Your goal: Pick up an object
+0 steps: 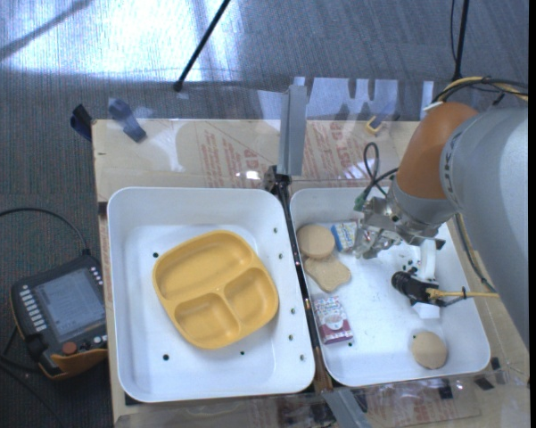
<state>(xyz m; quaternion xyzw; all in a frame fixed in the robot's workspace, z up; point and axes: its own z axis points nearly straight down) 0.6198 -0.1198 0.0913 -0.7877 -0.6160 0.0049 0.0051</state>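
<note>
Soft image, bright floor patch top left, white bins glaring

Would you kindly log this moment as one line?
gripper: over right bin | near blue packet | tray: left bin

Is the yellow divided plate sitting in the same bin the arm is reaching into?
No. The yellow divided plate lies in the left bin, while the arm reaches down over the right bin.

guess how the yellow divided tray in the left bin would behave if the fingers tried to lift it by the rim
The yellow tray looks like moulded plastic, so probably stiff and light for its size. It is wide and lies flat in the left bin, so a grip on one edge would likely let it tilt. Its smooth, glossy surface may be slippery.
</note>
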